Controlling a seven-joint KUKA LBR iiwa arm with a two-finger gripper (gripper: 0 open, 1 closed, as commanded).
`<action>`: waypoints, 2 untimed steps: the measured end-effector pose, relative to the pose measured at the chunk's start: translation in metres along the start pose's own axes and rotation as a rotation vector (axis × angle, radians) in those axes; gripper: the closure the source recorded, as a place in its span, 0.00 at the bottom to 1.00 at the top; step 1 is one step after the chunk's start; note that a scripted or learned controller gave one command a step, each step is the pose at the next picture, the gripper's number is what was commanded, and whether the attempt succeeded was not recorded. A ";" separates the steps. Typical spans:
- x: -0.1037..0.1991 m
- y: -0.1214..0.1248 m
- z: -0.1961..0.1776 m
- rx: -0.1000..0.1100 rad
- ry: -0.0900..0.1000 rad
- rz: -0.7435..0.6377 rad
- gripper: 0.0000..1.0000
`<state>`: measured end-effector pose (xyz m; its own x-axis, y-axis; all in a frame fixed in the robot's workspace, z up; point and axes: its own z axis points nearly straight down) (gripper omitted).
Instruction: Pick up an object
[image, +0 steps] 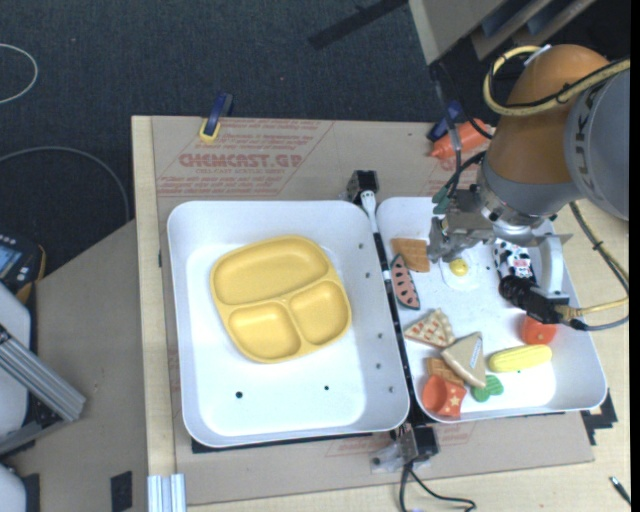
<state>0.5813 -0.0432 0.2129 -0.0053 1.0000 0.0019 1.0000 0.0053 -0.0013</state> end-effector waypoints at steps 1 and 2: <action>0.039 0.009 -0.002 -0.004 -0.001 0.000 1.00; 0.046 0.009 -0.017 -0.006 -0.002 0.003 1.00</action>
<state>0.5899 0.0024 0.2300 -0.0021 1.0000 0.0004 1.0000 0.0021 0.0044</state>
